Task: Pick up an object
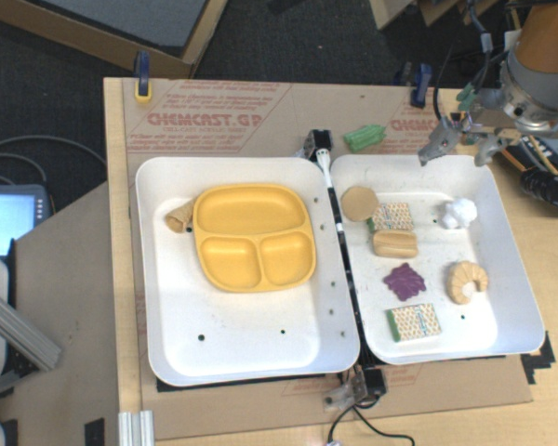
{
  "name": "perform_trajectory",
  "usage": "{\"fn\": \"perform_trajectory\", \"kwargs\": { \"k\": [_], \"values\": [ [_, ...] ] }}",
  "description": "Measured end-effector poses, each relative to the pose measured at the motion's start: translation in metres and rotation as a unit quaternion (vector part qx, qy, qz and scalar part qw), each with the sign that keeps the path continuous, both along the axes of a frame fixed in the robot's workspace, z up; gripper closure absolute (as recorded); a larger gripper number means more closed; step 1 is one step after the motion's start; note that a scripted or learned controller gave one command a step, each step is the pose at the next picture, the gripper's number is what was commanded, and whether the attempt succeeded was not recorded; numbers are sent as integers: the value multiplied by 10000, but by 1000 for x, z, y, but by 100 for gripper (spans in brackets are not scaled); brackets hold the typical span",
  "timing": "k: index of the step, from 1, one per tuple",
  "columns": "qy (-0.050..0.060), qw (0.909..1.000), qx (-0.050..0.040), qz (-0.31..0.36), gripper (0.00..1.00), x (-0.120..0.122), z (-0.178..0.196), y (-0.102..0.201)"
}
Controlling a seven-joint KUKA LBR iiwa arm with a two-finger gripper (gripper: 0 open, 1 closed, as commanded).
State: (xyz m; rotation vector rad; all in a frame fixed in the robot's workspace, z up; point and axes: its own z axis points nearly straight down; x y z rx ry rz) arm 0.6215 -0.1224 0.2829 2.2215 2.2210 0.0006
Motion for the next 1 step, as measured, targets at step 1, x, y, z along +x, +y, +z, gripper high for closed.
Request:
{"fn": "perform_trajectory", "kwargs": {
  "k": [1],
  "values": [
    [63,10000,18,-3,0,-28,-202,7]
  ]
}}
